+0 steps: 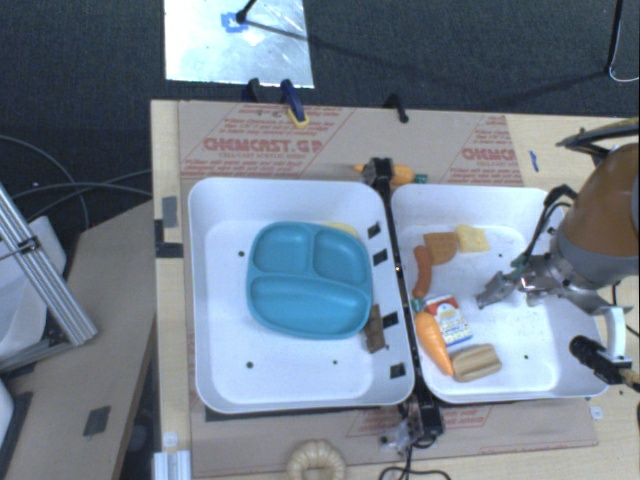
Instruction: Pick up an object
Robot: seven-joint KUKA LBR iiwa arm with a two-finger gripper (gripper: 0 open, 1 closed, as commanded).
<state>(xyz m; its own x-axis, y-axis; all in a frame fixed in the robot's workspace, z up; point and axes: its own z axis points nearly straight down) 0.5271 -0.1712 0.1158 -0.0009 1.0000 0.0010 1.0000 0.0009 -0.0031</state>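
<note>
Toy food lies in a cluster in the right bin (540,373), toward its nine o'clock side, and none of it sits between the claw's fingers. Going by size, the bench (330,133) is biggest, then the two white bins side by side. The left bin (215,368) carries a blue divided plate (308,276) at its middle, with a small brown piece (375,330) just beside the plate at five o'clock.

The arm (605,218), grey with an orange band, reaches in from three o'clock. Its claw (497,293) hangs over the bare floor of the right bin, near the food but apart from it. Whether its fingers are spread or pressed together is hard to make out at this angle.

Among the food, an orange carrot (432,338) lies at the six o'clock end of the cluster, touching a small red and white carton (452,321). A tan bread roll (475,362) lies just beside both. A red-brown sausage (422,270) lies toward nine o'clock, a brown slice (439,246) sits beside it, and a yellow cube (471,239) sits at twelve o'clock. A yellow shape behind the plate is mostly hidden.
</note>
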